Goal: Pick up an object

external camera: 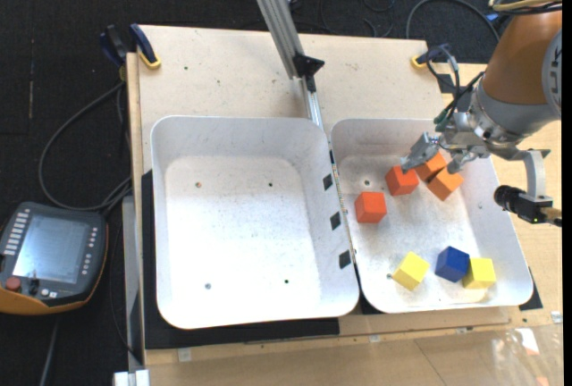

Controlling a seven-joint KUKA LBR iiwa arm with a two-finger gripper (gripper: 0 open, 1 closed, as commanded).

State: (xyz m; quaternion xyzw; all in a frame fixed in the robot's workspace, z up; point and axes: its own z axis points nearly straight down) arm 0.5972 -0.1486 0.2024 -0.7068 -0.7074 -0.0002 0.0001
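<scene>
Three blocks lie nearest the camera along the front of the right bin (514,272): a yellow cube (411,271), a blue cube (453,264) and a second yellow block (481,272) touching the blue one. Farther back, toward the bin's left wall, sits a lone red-orange cube (371,206). Behind it, a red cube (401,180) and an orange block (442,180) sit close together, with the gripper (436,158) low right over them. Whether its pincer is wide, narrow or clamped on either block cannot be told. The left bin (170,143) lies alongside, and the grey arm with its orange band (523,62) enters from the right
</scene>
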